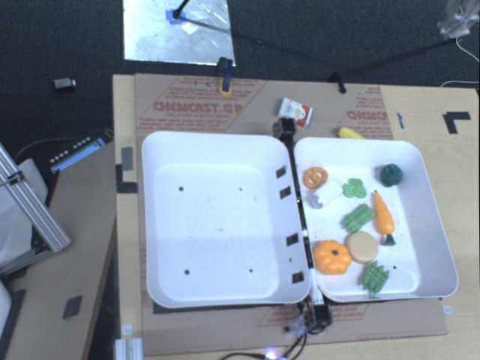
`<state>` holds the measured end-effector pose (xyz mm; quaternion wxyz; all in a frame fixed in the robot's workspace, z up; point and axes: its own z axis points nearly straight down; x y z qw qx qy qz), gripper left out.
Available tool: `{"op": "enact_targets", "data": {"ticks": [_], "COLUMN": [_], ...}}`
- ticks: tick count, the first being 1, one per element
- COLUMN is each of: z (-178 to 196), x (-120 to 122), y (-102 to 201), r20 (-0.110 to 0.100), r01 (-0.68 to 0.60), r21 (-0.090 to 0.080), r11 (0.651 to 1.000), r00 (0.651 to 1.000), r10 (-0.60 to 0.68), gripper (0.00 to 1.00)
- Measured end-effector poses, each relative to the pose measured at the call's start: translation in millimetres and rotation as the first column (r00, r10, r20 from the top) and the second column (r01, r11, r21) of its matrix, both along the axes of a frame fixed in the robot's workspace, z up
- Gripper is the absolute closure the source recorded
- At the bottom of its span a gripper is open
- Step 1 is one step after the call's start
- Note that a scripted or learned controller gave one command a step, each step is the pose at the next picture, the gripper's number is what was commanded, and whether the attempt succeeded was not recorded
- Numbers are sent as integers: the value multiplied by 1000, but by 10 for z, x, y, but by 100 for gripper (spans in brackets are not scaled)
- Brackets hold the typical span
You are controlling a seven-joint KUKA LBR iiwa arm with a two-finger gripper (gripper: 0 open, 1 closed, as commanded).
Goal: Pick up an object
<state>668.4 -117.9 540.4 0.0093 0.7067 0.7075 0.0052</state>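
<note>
Looking down, we find the right bin (421, 255) holding a ribbed orange pumpkin (331, 257) at its 7 o'clock, a carrot (383, 212) toward 3, and a pretzel (315, 177) at 10. The jaws blur at the view's 1 o'clock; we cannot tell if they are apart or together.

Both bins white: left bin (217, 223) with a few small dark dots on its floor, right bin (420, 223) holding the coloured items. Pretzel (315, 177) orange-brown. Pumpkin (331, 256) orange. Carrot (383, 213) orange, dark green tip. Round disc (361, 247) beige/tan. Dark green lump (391, 175) at the far corner. Three lighter green pieces (358, 217), textured surfaces. Small grey bit (313, 199) next to the pretzel. Yellow item (349, 133) just outside the bin rim. Board (202, 103) under the bins tan, with red lettering. Floor dark blue-grey carpet (60, 21); silver foil-like square (178, 19) on it.
</note>
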Motion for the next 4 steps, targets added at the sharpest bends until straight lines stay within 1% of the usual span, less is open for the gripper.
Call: {"op": "enact_targets", "data": {"ticks": [1,2,3,4], "z": [-45,-134,-45,-42], "x": [-332,-612,-888,-1838], "y": [-167,-819,-889,-893], "r20": [-17,-19,-17,-18], "r01": [1,6,1,3], "r21": [5,4,4,6], "r11": [1000,1000,1000,1000], "r00": [1000,1000,1000,1000], "r10": [-1,-6,-1,-3], "gripper": [100,100,100,100]}}
